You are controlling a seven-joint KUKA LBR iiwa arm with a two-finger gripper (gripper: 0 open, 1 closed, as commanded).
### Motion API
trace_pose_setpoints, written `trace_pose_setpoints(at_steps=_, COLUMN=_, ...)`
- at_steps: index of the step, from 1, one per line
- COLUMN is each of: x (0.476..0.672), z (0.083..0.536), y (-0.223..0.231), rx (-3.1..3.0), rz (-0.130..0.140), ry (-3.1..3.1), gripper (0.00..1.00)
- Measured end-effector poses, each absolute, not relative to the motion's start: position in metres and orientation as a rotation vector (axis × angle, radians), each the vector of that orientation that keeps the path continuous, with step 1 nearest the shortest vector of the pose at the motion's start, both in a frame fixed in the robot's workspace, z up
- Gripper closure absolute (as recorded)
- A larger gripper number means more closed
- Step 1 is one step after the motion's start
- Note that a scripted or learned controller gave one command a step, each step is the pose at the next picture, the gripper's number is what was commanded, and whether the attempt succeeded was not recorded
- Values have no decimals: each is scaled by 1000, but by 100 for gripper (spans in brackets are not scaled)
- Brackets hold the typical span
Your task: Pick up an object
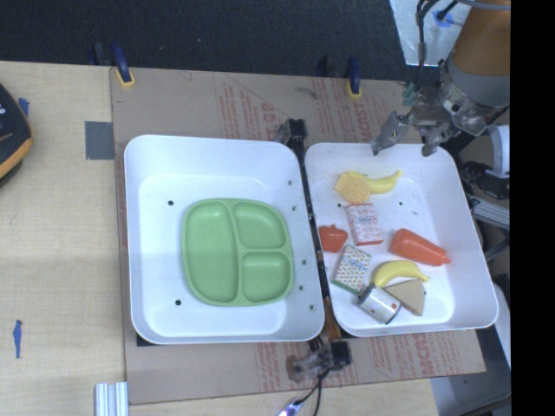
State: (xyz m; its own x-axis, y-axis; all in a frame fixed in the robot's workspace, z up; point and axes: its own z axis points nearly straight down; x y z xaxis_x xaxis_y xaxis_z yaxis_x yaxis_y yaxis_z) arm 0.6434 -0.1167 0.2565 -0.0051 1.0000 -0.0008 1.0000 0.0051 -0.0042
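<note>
My gripper (406,143) hangs over the far edge of the right bin (473,232), its two fingers spread open with nothing between them. Below it in the bin lie a yellow waffle piece (353,187) and a small banana (386,180). Nearer the front are a pink-and-white carton (365,224), a red piece (332,237), an orange carrot (419,247), a patterned packet (351,269), a second banana (399,271), a small can (375,304) and a tan wedge (411,296).
The left bin (147,232) holds a green divided plate (237,251). Blue clamps (122,64) pin the cardboard at the back edge. A dark yellow-rimmed device (10,133) sits at the far left of the bench.
</note>
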Motion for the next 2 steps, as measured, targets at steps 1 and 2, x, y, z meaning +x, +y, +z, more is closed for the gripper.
trace_pose_setpoints(at_steps=1, x=632, z=104, y=-98, rx=-2212, rz=9, ry=-2224, gripper=0)
trace_pose_setpoints(at_steps=2, x=656, z=92, y=-100, rx=-2212, rz=7, ry=-2226, gripper=0)
